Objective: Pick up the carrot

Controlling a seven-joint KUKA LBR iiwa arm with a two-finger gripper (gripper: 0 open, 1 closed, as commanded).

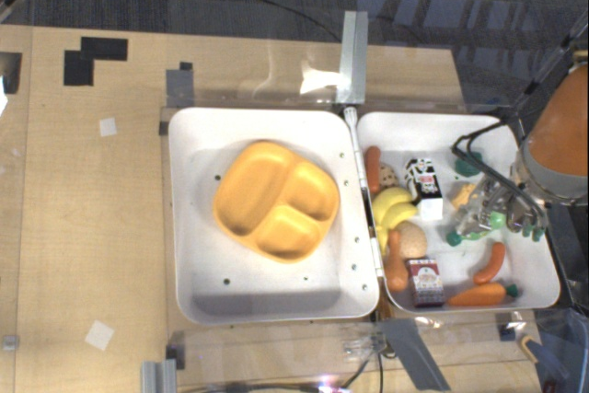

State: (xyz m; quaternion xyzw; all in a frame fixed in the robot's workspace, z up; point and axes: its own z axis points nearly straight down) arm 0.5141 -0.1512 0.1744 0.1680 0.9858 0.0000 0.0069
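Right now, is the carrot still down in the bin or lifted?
Down. The carrot lies flat on the right bin's floor near its front edge; the gripper is above it in the view, apart from it.

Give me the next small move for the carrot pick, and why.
Probably shift the gripper toward the bin's near edge and centre it over the carrot before descending. The gripper hangs above the middle of the right bin, while the carrot lies flat along the near wall, beside the red box, with an orange sausage-like piece between them.
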